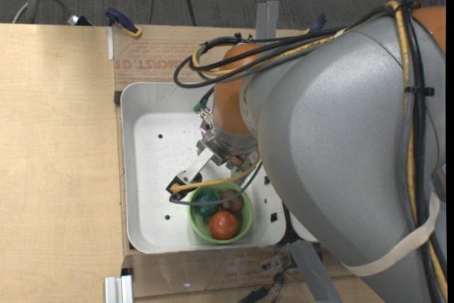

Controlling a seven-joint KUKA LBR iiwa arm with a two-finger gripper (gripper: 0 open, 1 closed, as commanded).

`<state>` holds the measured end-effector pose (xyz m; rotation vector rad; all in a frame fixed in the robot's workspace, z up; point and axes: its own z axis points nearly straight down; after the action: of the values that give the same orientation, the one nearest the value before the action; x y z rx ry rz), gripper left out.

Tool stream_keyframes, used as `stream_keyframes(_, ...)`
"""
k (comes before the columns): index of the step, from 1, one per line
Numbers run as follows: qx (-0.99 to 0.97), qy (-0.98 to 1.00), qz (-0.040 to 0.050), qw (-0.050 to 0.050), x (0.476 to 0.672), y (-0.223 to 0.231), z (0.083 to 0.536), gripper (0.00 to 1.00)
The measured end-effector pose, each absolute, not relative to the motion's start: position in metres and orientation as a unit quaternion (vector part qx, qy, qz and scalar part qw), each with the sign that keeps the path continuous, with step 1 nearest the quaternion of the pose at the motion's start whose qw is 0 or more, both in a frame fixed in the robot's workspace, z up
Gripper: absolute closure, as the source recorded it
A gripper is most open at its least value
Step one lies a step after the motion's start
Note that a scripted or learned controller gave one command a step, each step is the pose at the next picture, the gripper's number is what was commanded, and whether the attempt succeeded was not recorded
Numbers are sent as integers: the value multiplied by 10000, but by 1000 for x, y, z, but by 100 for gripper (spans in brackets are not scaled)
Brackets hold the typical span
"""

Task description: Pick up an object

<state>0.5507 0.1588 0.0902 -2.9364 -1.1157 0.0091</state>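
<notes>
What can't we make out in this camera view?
- Right side of the shallow white plastic bin: covered by the grey robot arm.
- Teal item and brown item in the round green bowl: too small to identify, partly crossed by the yellow cable.
- Arm's far end: cut off by the right edge.

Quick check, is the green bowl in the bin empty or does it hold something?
Not empty. The green bowl sits in the white bin with a red ball, a teal item and a brownish item inside it.
</notes>
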Motion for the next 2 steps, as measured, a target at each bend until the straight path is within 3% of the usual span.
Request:
stream_keyframes(1, -9352, -3540, 16, -6, 642, 130, 171, 0)
stream_keyframes(2, -9642, -2650, 33, -2, 566, 176, 90, 0)
